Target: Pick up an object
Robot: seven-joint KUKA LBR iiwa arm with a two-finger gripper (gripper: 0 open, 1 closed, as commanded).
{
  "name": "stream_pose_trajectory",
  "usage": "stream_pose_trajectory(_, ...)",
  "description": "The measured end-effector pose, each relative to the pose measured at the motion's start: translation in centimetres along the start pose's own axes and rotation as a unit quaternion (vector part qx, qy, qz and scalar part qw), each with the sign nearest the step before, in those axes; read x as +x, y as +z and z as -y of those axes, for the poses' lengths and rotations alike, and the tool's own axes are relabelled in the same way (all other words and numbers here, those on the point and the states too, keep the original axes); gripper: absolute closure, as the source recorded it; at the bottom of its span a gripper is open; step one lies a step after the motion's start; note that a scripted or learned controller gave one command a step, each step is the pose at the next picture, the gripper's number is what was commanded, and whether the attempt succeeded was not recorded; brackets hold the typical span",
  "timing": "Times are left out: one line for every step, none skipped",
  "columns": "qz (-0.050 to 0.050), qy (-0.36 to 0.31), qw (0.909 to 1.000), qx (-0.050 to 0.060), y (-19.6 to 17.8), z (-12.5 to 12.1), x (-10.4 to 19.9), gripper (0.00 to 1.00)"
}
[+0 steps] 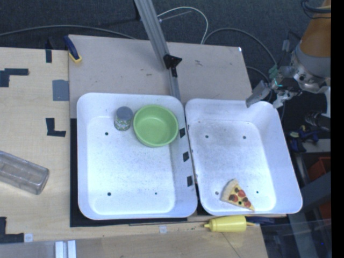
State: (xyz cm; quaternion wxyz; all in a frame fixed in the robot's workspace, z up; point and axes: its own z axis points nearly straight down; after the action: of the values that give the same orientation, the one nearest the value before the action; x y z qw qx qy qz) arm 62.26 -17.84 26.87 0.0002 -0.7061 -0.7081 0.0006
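Surface with two white bins: left bin [91, 198] holds a green bowl [156, 125] and small can [123, 118]. Right bin [279, 144] holds a pizza slice [236, 194]. Claw [266, 97] hovers at its far corner, grip state unclear.

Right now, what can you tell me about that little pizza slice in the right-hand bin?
The pizza slice looks like a small plastic toy: a tan wedge with a yellow cheese top and red round spots like pepperoni. It lies flat on the floor of the right bin, near the bin's front edge, its point aimed toward the back left and its wide crust end toward the front right. Nothing else touches it; the gripper is over the bin's far corner, well away from it.
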Motion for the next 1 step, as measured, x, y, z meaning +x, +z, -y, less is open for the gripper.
stream_pose_trajectory(0.000, 0.000, 1.0000, 0.000, 0.00, 0.00, 0.00, 0.00)
